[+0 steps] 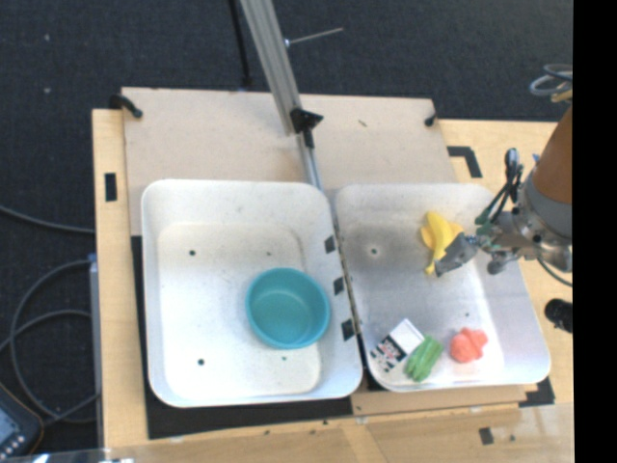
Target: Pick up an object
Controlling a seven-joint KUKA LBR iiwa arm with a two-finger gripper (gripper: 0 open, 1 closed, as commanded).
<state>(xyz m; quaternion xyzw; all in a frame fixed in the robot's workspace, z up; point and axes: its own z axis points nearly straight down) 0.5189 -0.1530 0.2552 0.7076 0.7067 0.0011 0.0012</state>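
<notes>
Both bins are white: the left bin (174, 210) has faint dark specks and holds a teal bowl (286, 307). The right bin (386, 222) holds a yellow object (440, 231), an orange-red object (469, 345), a green object (422, 359) and a white card with black print (395, 343). The table (108, 287) is pale tan.

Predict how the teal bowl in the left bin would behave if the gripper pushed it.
The teal bowl looks rigid and hollow, so it is probably light. Sitting upright on the smooth left bin floor, it would likely slide rather than tip.
</notes>
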